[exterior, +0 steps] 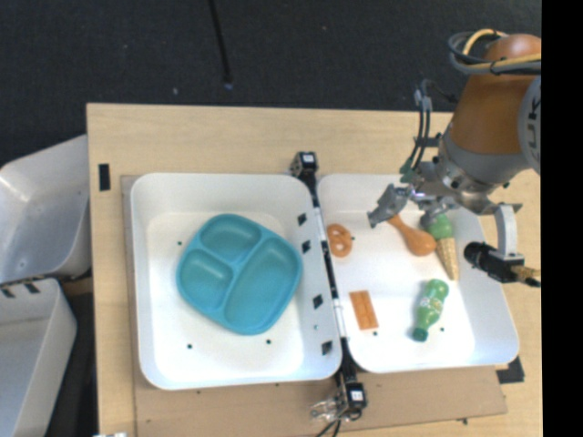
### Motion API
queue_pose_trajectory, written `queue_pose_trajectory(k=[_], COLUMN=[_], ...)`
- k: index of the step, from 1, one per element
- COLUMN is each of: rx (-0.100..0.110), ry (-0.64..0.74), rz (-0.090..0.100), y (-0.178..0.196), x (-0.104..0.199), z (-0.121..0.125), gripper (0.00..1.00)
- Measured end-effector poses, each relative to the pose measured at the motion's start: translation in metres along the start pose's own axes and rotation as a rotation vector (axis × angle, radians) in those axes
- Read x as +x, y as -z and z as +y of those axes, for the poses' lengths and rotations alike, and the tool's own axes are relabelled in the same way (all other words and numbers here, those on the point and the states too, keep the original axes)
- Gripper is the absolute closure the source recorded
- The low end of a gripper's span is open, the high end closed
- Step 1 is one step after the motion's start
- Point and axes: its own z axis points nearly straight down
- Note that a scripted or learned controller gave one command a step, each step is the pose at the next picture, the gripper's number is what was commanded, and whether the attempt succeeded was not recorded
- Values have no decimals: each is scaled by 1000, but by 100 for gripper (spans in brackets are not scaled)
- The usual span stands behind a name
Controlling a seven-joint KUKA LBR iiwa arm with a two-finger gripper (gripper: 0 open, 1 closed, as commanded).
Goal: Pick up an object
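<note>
Two bins: side by side on tabletop (109, 135); left bin (150, 335) holds a teal divided plate (239, 274), well left of hand.
Right bin (487, 335): hand (414, 203) hangs over its far part.
Green bottle (429, 309): lying down, nearer the camera than hand, apart from it.
Orange card (363, 310): flat, left of bottle.
Pretzel (340, 239): left of hand, by the divider.
Ice-cream cone (445, 244): just beside hand, w/ orange-brown pear-shaped piece (414, 237) next to it.
Hand state: can't tell how far open; nothing seen betw. fingers.
</note>
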Motion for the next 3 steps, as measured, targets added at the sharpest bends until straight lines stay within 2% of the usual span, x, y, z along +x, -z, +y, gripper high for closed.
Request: queue_pose_trajectory(k=[1,3], rx=[3,5], ry=[-3,-6], rz=[-2,-2], y=[-43,-152], x=[3,1], z=[4,11], gripper=[0,0])
